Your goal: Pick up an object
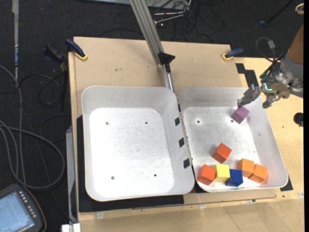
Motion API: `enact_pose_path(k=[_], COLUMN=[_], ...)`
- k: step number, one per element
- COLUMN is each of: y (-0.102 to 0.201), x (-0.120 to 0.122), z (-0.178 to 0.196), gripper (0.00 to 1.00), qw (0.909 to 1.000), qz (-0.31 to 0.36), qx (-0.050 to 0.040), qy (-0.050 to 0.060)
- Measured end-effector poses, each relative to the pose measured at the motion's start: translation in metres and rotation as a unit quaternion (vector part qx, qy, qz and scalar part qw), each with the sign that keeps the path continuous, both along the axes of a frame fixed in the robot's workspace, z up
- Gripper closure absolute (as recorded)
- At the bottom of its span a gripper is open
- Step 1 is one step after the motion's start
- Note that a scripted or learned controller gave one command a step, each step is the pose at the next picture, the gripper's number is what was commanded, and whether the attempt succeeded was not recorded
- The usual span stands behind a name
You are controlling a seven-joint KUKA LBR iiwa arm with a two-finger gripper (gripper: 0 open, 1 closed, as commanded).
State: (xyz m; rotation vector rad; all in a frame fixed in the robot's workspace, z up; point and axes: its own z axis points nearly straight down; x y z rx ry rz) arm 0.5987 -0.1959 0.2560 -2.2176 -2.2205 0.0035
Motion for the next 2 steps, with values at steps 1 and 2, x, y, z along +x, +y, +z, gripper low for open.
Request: enact_pose_path(k=[1,2], y=[0.000,0.001], x=[0.001,0.008], z=[0.002,-0.058], gripper=[0.00,0.00], qw=[1.0000,1.0000], qz=[0.001,0.000], qx=[-0.0008,-0.0001], qy=[-0.002,0.000])
